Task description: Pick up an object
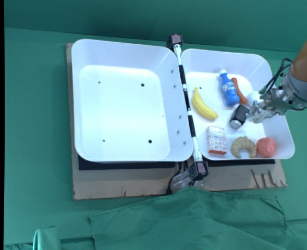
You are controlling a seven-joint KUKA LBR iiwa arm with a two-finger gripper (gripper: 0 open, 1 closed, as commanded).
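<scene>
The right bin (pixel 257 66) holds a yellow banana (pixel 204 104), a blue bottle (pixel 228 88), an orange carrot (pixel 240 90), a dark can (pixel 239 116), a small pink-and-white carton (pixel 216 140), a croissant (pixel 244 147) and a red round fruit (pixel 266 147). My gripper (pixel 257 112) hangs over the right side of this bin, just right of the dark can and close to it. Nothing shows between its fingers.
The left bin (pixel 90 51) lies beside the right one, joined by a black-and-white divider bar (pixel 187 100). Both rest on a cardboard sheet (pixel 117 189) on green cloth. A fold of green cloth (pixel 195 217) lies at the front.
</scene>
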